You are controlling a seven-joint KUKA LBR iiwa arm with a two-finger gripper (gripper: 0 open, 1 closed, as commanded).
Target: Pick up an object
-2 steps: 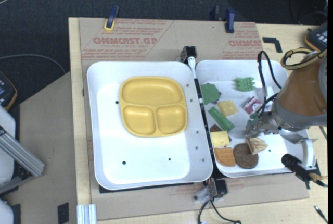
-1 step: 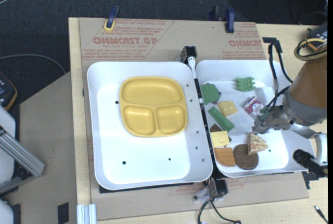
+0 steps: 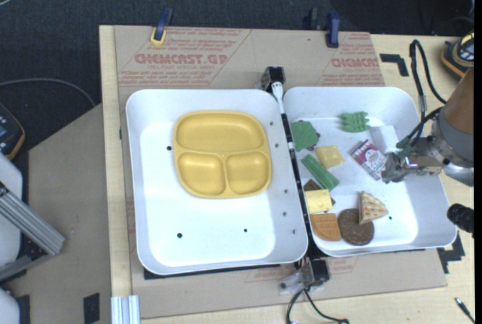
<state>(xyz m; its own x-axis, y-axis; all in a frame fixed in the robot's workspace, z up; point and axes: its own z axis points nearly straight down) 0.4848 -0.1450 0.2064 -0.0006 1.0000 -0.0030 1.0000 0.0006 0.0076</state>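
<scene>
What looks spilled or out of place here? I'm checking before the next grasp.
Nothing stands out. The yellow divided tray sits flat in the left bin; the toy food pieces lie loose in the right bin, near the gripper.

Yellow divided tray (image 3: 222,152) in left bin (image 3: 151,217), blue clamps (image 3: 332,29) on bench edge

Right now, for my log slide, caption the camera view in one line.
Gripper low in the right bin beside a red-and-white packet; yellow divided tray in the left bin.
</scene>
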